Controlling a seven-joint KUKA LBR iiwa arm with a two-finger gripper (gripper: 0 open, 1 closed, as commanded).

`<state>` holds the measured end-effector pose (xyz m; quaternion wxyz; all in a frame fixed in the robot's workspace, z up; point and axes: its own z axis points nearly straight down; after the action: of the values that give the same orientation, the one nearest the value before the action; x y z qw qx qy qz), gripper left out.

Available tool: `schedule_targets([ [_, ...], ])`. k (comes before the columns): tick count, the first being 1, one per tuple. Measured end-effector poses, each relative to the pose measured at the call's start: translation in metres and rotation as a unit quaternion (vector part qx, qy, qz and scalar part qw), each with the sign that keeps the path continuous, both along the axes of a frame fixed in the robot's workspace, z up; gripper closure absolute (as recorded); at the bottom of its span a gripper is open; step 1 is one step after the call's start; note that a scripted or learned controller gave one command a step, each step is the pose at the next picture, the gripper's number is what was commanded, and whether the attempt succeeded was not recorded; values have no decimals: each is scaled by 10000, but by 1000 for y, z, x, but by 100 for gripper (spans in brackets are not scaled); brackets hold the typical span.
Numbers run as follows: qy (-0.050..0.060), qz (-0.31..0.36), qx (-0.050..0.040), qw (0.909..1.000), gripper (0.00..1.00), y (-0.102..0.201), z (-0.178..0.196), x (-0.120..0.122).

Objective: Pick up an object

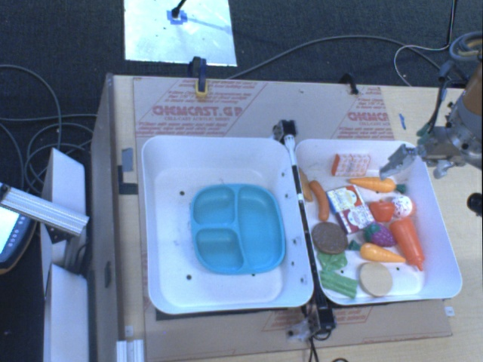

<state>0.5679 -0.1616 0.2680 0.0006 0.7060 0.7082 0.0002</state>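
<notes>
Left bin (162,202): 1 divided tray (238,228).
Right bin (441,255): toy foods (362,225) heaped.
Gripper (398,161): above right bin's far edge.

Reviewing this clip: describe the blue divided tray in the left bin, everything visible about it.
The light blue plastic divided tray is a rounded rectangle with three compartments: a wide one along its far-left side, a tall one on its right and a smaller one at its near left. It looks smooth, slightly glossy, and holds nothing. It lies flat, turned slightly askew, near the middle of the left shallow white bin, resting on the bin's floor. No other object touches it.
</notes>
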Motion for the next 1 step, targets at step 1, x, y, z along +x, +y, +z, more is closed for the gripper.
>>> schedule_targets([
  [1,9,-10,2,10000,0,-5,-115,19],
])
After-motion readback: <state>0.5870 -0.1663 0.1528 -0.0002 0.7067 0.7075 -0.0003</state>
